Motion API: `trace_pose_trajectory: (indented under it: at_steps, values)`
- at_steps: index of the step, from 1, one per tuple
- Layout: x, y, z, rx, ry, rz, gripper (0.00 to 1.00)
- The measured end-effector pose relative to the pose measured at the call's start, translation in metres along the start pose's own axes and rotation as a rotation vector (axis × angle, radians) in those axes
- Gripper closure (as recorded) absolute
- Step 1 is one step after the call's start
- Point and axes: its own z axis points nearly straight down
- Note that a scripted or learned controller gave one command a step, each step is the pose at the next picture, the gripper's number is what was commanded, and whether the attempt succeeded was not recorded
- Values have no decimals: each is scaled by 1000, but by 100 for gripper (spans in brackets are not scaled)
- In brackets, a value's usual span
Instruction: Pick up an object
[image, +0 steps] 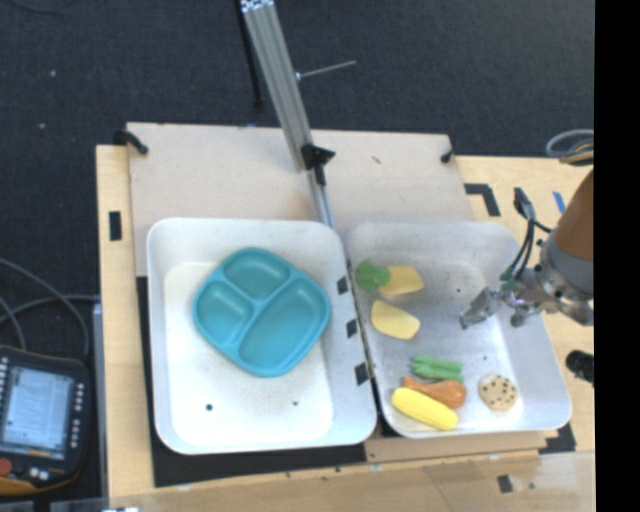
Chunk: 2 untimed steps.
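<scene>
Grey fingers on my gripper (487, 308) stand a little apart with nothing between them, as far as I can read from this slanted view; they hang over a bare patch of the right bin (455, 245), towards its right side.

What worries me from here is a plain miss. If I drop straight down, the fingers will probably close on white plastic, because nothing lies under them. A second worry is the crowd at the near end of the bin: the green bean pod (436, 366), the orange carrot (442, 388) and the yellow corn cob (424, 408) lie touching one another, so a grab there could catch two at once or nudge one aside. The cookie (497, 391) is flat (and close to the bin's right wall), so the fingers may slide over it.

Relative to the fingers, the nearest easy target is the yellow wedge (395, 321), well to their left and alone. Farther up-left sit a second yellow piece (403, 281) and a green lump (372, 275), touching each other near the bin's left wall.

Beyond that, the left bin (170, 250) holds a blue divided plate (262, 311), well away from my reach for now.
</scene>
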Motion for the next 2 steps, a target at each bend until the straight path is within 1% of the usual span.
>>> trace_pose_trajectory:
  at_steps: [1,2]
  values:
    - [-9,-2,46,-2,-1,1,0]
    - [-10,0,32,-10,-3,4,100]
